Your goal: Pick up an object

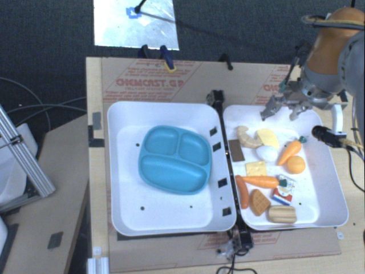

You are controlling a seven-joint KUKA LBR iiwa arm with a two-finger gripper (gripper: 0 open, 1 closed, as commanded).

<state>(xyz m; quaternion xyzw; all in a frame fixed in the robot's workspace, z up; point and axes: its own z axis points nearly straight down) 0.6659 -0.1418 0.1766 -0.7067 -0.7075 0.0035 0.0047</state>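
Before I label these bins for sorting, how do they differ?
The left bin holds one blue divided tray; the right bin holds many small toy foods. The end effector hangs over the right bin's far edge, not the left bin. Both are shallow and white.

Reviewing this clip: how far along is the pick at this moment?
Done: nothing looks lifted; the toy foods lie in the right bin and the blue tray sits in the left bin. In hand: the gripper hangs open above the right bin's far edge, holding nothing. Left: descend, close on an item, lift.
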